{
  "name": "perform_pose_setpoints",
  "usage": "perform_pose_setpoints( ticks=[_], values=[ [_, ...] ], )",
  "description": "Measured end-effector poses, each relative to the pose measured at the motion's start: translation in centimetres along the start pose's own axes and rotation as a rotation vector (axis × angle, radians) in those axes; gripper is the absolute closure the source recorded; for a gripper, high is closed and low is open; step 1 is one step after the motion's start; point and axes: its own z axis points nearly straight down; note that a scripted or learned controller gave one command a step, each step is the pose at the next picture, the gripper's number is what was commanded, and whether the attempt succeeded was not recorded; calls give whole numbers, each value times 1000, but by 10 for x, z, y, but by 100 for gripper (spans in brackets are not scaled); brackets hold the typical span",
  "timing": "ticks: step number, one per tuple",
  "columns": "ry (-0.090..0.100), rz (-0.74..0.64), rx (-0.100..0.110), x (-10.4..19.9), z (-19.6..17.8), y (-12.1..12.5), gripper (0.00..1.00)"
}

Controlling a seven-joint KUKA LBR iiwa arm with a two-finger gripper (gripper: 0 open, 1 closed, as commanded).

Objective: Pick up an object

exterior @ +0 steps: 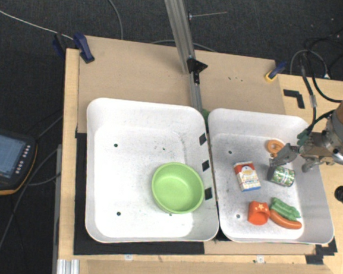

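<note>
The right bin point(315, 202) holds several small items: an orange ring-shaped piece point(274, 147) at the back, a green can point(283, 176) lying on its side, a red and white box point(247, 176), a red block point(258, 212), and an orange and green carrot-like toy point(286, 214) at the front. My gripper point(295, 160) hangs over the right bin's back right part, just above and behind the green can. Its two fingers stand spread and open, with nothing between them.
A green bowl point(177, 187) sits in the left bin point(116, 158), near the divide between the bins. A metal pole point(182, 30) rises from behind the bins. A handheld control pad point(2, 160) lies off the bench at the left.
</note>
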Motion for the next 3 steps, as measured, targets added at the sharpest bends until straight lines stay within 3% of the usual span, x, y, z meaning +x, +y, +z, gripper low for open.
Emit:
perform_pose_setpoints(
  ticks=[3],
  values=[
    [0,0,-1,3,136,8,0]
  ],
)
